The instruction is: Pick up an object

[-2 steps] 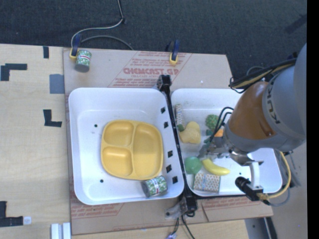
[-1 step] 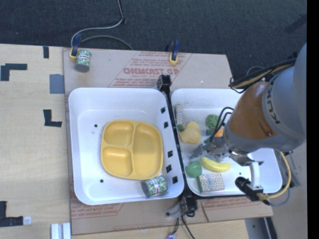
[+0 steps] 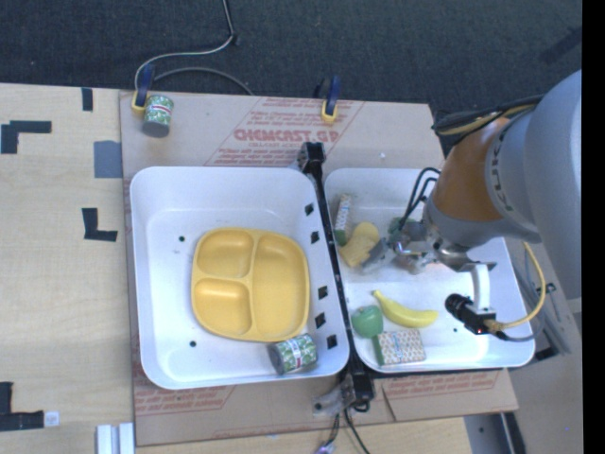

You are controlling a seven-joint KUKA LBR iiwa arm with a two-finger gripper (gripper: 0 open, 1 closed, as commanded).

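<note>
On desk: two white bins side by side | left bin (image 3: 156, 253): yellow tray (image 3: 250, 284), can (image 3: 293, 353) at near edge | right bin (image 3: 510, 348): hand (image 3: 402, 252), fingers' state unreadable, beside yellow lump (image 3: 359, 244); banana (image 3: 408, 312), green ball (image 3: 368, 322), box (image 3: 401, 347)

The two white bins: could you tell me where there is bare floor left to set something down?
Left bin: bare strips border the yellow tray on its far and left sides. Right bin is crowded: gripper, banana, green ball and packet; its far-left corner looks bare.
</note>
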